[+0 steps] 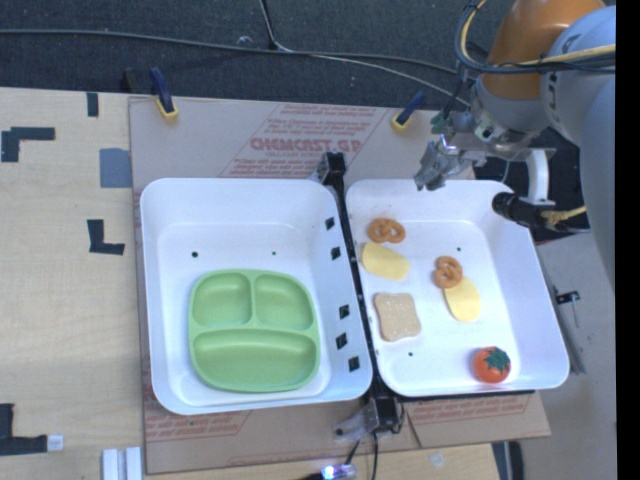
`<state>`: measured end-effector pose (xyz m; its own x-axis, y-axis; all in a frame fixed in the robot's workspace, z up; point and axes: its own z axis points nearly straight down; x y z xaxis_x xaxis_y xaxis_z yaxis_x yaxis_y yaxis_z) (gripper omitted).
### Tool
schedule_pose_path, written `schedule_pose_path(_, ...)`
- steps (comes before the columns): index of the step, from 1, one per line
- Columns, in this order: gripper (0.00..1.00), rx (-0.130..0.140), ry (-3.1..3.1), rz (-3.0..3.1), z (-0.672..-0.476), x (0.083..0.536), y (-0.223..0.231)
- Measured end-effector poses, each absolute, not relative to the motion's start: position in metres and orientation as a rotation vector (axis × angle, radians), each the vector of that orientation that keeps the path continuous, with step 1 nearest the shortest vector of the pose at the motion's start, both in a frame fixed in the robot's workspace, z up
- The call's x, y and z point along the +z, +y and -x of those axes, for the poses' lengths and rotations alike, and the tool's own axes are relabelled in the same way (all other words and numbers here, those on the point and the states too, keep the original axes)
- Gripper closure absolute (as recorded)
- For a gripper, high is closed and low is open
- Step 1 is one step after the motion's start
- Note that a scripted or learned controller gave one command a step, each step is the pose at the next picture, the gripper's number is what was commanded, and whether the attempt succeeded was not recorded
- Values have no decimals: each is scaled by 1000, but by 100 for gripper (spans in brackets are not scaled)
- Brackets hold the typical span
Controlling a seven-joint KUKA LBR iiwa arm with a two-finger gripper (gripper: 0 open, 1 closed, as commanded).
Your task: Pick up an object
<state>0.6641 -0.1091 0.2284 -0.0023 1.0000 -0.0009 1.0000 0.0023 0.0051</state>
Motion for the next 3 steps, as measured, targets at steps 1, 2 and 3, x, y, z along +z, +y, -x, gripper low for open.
schedule_pose_path(1, 100, 3, 2222, -2217, -665, 266, -109)
schedule_pose_path(2, 100, -1, 2229, -2215, -666, 256, -54)
schedule_pose_path(3, 100, -2, 2228, -2217, -661, 245, -10)
